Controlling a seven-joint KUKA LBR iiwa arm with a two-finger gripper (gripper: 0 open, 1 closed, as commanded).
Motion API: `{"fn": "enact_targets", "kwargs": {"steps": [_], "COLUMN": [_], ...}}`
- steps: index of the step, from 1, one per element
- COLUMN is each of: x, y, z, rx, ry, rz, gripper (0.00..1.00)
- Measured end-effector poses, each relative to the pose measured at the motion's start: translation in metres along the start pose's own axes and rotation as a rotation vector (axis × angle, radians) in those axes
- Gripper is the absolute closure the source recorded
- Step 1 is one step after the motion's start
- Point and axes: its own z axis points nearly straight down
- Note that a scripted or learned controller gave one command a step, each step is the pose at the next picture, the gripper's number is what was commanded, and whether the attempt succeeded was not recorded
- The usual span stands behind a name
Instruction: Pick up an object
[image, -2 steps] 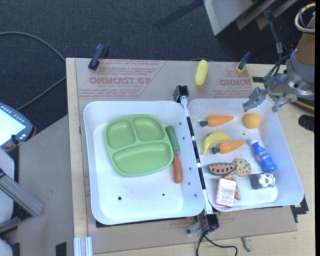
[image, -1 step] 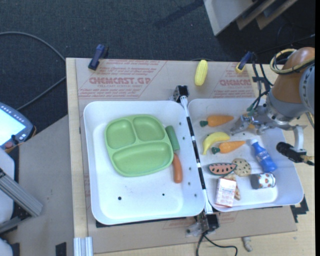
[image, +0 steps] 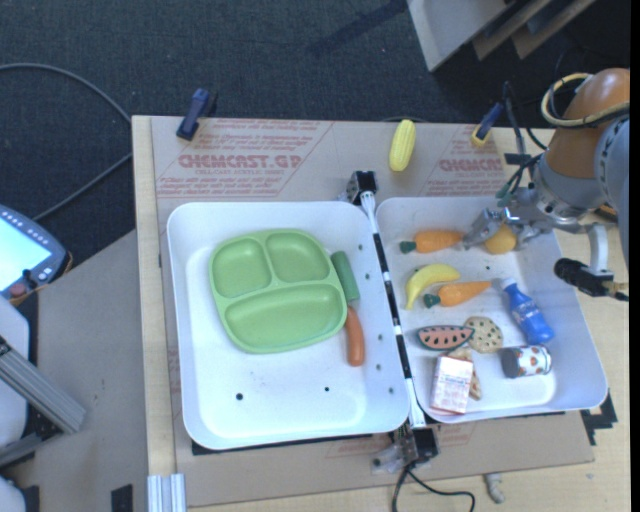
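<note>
Gripper (image: 497, 228) low in right bin (image: 580, 385), touching yellow object (image: 503, 241).

Divided plate (image: 278, 290) in left bin (image: 200, 400)

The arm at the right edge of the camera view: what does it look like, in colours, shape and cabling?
The arm is rounded and grey, with an orange band above the wrist. A yellow-and-black cable loops beside that band, and thin dark cables run down to the metallic grey gripper. A black fitting juts out lower down.
</note>
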Motion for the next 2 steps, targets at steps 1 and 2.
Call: {"fn": "enact_targets", "kwargs": {"steps": [1,2], "x": [-0.002,0.069], "y": [0.001,0.0], "z": [-0.011,-0.06], "rx": [-0.009,-0.008], "ry": [-0.009,-0.007], "rz": [-0.001,0.001], "gripper": [1.0,1.0]}}
